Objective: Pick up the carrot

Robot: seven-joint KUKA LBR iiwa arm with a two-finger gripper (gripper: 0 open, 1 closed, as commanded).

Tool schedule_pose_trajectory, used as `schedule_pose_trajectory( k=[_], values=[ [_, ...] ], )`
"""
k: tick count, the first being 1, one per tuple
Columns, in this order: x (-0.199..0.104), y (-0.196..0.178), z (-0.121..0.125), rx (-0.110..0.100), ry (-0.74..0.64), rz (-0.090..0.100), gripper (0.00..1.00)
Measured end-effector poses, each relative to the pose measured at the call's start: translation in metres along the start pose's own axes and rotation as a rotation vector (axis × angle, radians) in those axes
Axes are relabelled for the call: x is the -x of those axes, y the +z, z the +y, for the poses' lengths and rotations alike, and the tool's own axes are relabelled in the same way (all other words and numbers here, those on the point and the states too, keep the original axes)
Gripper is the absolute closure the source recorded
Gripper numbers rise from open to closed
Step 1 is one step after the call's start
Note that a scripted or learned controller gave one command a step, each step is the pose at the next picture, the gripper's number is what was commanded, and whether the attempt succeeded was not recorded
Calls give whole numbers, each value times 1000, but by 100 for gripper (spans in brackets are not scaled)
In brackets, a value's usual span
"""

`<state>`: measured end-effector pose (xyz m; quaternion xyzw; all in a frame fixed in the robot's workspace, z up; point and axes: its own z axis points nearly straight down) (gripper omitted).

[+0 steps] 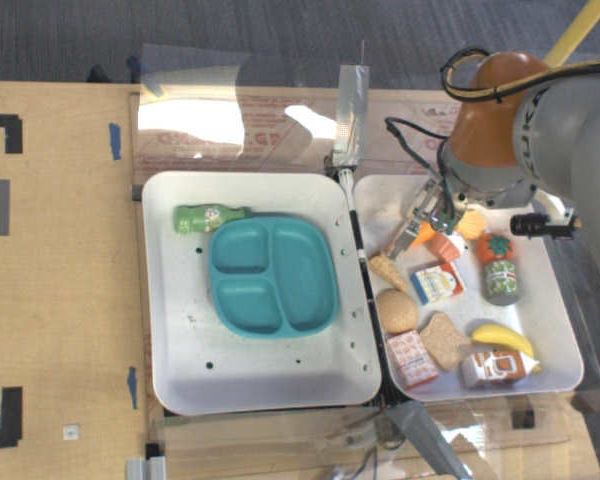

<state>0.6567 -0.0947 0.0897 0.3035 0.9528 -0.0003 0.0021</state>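
The carrot [443,241] is a small orange piece lying in the upper part of the right bin [565,348], between a yellow-orange fruit [472,225] and a small milk carton [436,284]. My gripper [421,226] is low over the same spot and points down and to the left, just left of the carrot. It stands open, and I see nothing held between its fingers. The arm's orange band [490,108] rises behind it and hides the bin's back corner.
The right bin also holds a bread roll [387,268], a cookie [398,311], a toast slice [442,339], a pink packet [412,358], a banana [502,339], a brown carton [495,367] and a green can [499,271]. A teal divided plate [273,273] and a green bottle [210,217] lie in the left bin [170,368].
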Motion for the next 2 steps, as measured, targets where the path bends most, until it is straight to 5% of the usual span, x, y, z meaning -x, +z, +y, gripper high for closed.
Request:
schedule_pose_trajectory(
  k=[1, 2],
  values=[
    [2, -14, 3, 6, -4, -11, 100],
    [-64, -127, 60, 12, 140, -8, 100]
  ],
)
